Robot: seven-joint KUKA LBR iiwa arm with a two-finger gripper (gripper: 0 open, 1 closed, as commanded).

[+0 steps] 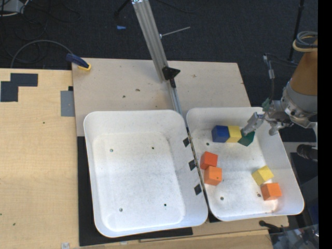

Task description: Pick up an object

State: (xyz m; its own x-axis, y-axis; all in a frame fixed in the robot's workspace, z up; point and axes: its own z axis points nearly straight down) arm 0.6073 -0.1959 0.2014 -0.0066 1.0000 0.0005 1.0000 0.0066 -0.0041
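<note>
Several blocks lie in the right white bin [290, 160]. A blue block [220, 133] and a yellow block [234, 134] sit side by side near its back. A dark green block [246, 138] sits right beside the yellow one, at the tip of my gripper [252, 127]. The gripper reaches in from the right, directly above and touching or nearly touching the green block. Two orange blocks [210, 160] [213, 176] lie near the bin's left wall. A yellow block [262, 175] and an orange block [271, 191] lie at the front right.
The left white bin [135, 170] stands next to the right one, with black clips [192, 164] along the shared edge. A slanted aluminium bar [153, 40] rises behind the bins. The bench's wooden top [36, 139] extends to the left.
</note>
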